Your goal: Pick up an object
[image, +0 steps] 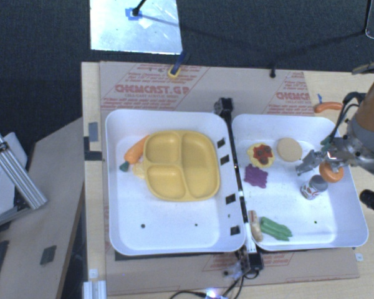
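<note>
A grey robot arm reaches in from the right over the right-hand bin (349, 232), its gripper (321, 161) poised above the bin's right part, just over a small red-and-white can (310, 190) that lies directly nearer the camera. An orange piece (332, 172) sits at the gripper's fingers, though the blur there makes it hard to say whether it is a toy or part of the tool, and whether the fingers are spread or closed cannot be told from this angle. Other candidates lie to the left in the same bin: a tan round disc (290, 149), a yellow-and-red tart-like toy (262, 154), a purple piece (256, 175) and a green pod (275, 228) at the near edge. The left bin (121, 229) holds a yellow divided plate (177, 166) with a toy carrot (135, 150) against its left rim. A clean pick likely calls for centring over the can, straddling its narrow width, and descending squarely before closing.
</note>
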`<state>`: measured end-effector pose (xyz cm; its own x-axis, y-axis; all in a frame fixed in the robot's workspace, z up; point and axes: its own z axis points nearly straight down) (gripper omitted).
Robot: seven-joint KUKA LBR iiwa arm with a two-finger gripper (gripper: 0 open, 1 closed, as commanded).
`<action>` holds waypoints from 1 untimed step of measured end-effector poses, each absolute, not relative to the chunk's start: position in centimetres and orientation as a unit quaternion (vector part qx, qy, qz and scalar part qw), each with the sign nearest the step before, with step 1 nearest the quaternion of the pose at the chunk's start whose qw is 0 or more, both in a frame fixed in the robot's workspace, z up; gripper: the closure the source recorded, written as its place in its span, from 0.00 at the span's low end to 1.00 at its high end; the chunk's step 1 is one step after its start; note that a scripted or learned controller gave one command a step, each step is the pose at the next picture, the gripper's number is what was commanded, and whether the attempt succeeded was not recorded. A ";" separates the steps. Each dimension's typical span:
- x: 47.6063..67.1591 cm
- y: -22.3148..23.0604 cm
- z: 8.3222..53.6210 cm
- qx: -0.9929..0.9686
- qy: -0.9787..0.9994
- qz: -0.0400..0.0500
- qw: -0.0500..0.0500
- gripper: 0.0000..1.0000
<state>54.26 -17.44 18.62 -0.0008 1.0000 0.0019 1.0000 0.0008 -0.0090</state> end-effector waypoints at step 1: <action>54.5 -17.4 19.1 -0.706 -0.708 0.000 0.000 0.00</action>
<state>54.53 -17.44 19.11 -0.0030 1.0000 -0.0003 1.0000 0.0030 0.0009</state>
